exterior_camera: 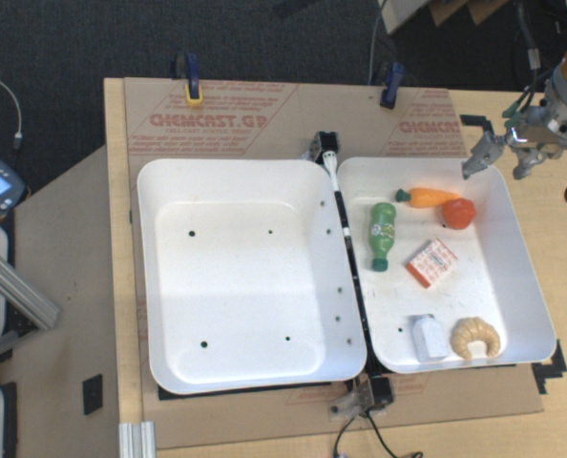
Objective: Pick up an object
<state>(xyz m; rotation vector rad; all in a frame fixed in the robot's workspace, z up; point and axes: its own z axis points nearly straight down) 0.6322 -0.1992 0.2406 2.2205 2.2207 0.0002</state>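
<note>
Robotics laboratory test bench. Two shallow white bins (236, 275) sit on a protective-film-covered board (293, 113) fixed by blue clamps (190, 72) at upper centre. Loose cables (360, 432) trail at the bottom over dark carpet.

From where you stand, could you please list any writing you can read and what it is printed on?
"CHEMCAST G P": red print on the brown board behind the left bin.
Red print on the board behind the right bin: cut off, unreadable.
Green bottle label: too small.
Orange-and-white box: too blurred.
</note>
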